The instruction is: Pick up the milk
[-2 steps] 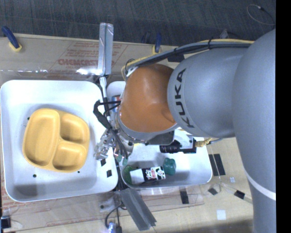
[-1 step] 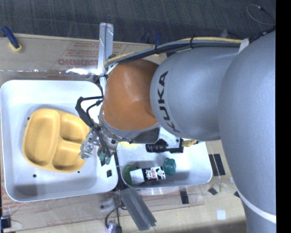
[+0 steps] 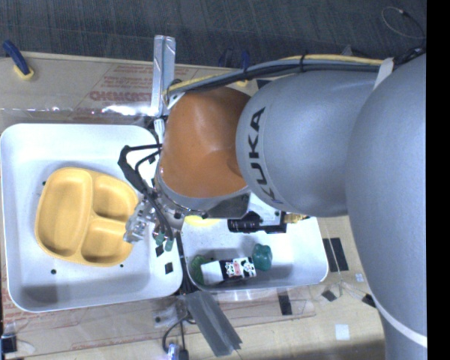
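Not grabbed yet. Milk carton [image 3: 238, 268] lying in the right bin [image 3: 315, 265]; gripper [image 3: 146, 223] hovering near the yellow tray [image 3: 79, 212]. Can't tell the pincer's state.

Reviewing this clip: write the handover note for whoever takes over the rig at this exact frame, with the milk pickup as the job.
Gripper: low over the left white bin, at the right edge of the yellow three-section plastic plate; nothing seen between its fingers, open or shut unclear.
Milk: the small black-and-white cow-print milk bottle with a green cap lies on its side in the right white bin, near the front wall, apart from the gripper.
Done: nothing; milk not picked up.
Left: move to the right bin, grasp the milk, lift it.
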`<action>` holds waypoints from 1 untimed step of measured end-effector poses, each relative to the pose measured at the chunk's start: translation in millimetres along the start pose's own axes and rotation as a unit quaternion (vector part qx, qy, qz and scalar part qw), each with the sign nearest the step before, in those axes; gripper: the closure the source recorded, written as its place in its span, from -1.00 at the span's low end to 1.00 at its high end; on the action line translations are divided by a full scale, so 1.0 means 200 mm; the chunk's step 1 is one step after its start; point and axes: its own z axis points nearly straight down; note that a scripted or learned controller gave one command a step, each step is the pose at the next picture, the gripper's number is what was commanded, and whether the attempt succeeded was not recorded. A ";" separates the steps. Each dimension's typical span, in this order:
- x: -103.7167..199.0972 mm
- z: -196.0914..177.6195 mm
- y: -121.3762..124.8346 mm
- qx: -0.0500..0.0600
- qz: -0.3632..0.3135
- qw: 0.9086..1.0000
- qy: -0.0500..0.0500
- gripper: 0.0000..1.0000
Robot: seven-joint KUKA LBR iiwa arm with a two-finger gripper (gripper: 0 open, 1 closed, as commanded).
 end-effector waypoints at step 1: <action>0.04 0.05 0.08 0.001 0.065 0.998 0.001 1.00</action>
